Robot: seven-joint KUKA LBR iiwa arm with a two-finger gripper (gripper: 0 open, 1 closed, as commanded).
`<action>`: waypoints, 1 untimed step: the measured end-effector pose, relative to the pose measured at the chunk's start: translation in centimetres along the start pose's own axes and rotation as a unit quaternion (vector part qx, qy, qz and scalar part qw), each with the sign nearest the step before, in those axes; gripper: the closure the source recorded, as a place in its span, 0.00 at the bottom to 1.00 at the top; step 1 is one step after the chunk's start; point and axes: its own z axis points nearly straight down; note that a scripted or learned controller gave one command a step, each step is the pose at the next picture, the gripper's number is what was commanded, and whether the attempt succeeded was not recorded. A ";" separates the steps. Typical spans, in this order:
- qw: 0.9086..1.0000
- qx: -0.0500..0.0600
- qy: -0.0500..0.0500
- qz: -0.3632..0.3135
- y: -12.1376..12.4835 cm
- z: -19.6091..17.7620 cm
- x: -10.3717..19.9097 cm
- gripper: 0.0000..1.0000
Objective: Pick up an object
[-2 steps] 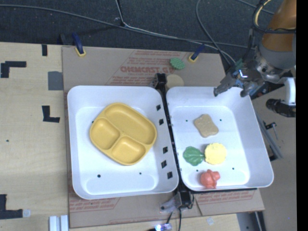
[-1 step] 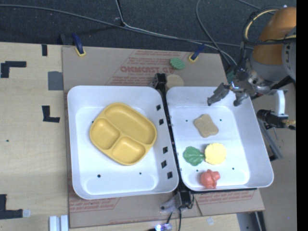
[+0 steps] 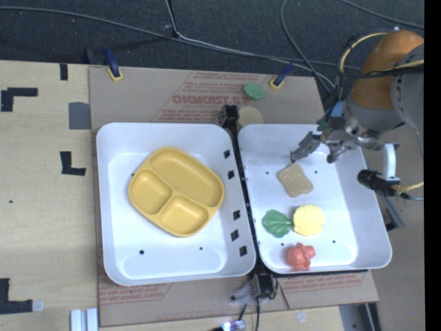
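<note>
In the right bin (image 3: 344, 185) lie a tan slice of bread (image 3: 295, 181), a green leafy piece (image 3: 276, 223), a yellow round piece (image 3: 309, 220) and a red piece (image 3: 300, 255). My gripper (image 3: 318, 150) hangs over the bin's upper part, just above and to the right of the bread slice. Its two dark fingers are spread apart, one (image 3: 301, 150) pointing down-left toward the bread and the other (image 3: 335, 153) to its right. Nothing sits between them.
The left bin (image 3: 120, 254) holds a yellow divided plate (image 3: 176, 190). A small green object (image 3: 253, 89) lies on the cardboard behind the bins. Black clips run along the divider (image 3: 238, 178) between the bins. Cables cross the dark floor behind.
</note>
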 end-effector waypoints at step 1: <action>1.000 0.001 0.000 0.000 -0.5 6.4 0.4 0.00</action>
